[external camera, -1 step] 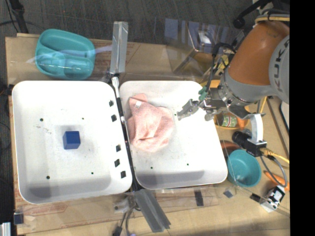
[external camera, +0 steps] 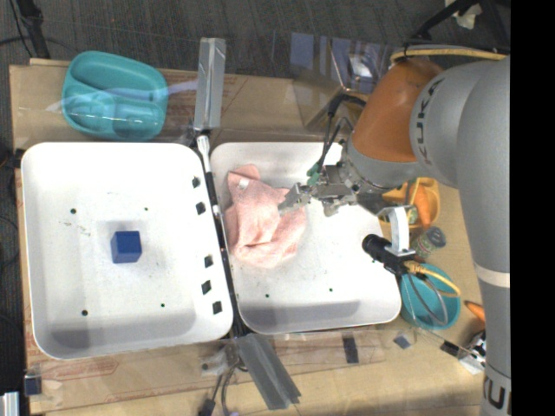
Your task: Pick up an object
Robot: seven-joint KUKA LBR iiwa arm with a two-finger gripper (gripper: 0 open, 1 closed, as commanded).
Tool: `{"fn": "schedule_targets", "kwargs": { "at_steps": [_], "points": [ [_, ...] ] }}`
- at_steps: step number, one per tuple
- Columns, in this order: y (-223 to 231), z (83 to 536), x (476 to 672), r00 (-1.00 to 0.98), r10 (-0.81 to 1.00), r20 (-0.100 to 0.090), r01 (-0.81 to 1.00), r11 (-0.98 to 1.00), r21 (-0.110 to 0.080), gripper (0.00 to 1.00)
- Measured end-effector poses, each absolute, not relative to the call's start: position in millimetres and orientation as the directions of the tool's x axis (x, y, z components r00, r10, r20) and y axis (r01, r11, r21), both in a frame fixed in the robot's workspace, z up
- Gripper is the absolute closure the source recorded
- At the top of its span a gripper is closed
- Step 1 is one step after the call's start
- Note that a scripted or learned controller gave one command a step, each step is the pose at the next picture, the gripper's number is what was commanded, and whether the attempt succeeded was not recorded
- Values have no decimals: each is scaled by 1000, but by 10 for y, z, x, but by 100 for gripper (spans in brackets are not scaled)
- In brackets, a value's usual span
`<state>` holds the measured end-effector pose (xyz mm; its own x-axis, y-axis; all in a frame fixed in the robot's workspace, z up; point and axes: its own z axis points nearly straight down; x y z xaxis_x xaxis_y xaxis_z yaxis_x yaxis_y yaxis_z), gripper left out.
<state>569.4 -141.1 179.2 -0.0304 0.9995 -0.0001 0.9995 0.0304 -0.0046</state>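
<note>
A: Progress check. Reaching into the right bin [external camera: 260, 315] with the gripper [external camera: 299, 196], tip sitting at the right edge of the pink cloth [external camera: 263, 217]. Touching or just beside, hard to say which. Nothing lifted yet.

B: Fingers?

A: Cannot tell whether spread or closed; too small and dark against the cloth. Not calling it a grasp.

B: So what is left?

A: Judging by this, nearly all of it: closing on the cloth, raising it clear of the bin.

B: Noting containers, relative to the cloth.

A: Cloth lying crumpled in the left half of the right bin, close to the divider. Left of the cloth, across the divider, the left bin [external camera: 43, 167], holding one blue cube [external camera: 127, 246], well apart from the cloth. Up and left of the cloth, outside the bins, a teal plastic container [external camera: 114, 95] resting on the bench.
</note>
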Motion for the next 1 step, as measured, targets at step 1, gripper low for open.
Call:
{"fn": "schedule_targets", "kwargs": {
  "at_steps": [1],
  "points": [
    [-1714,940,5918,-98,995,0,995,98,3,0]
  ]
}}
